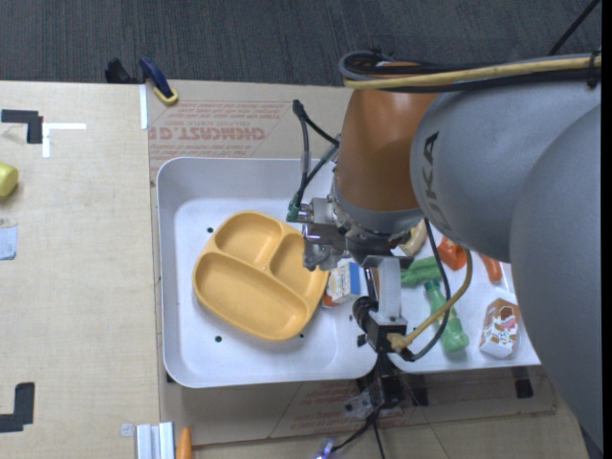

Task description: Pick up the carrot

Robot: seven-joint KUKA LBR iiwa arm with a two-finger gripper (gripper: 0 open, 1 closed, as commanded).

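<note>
While poised above the bins' shared wall, hid the tool point(346, 268); grip state impossible to tell. Lay beside a yellow tray point(258, 275), near the table's point(76, 285) right end.

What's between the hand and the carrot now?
The hand sits at the edge of the yellow plate. What looks like the carrot lies further to the view's right, mostly under the arm; a green toy and a small packet lie between.

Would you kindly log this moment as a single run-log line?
arm over bins | tool low beside yellow divided plate | orange carrot pieces right of arm | carrot not seen held
</note>
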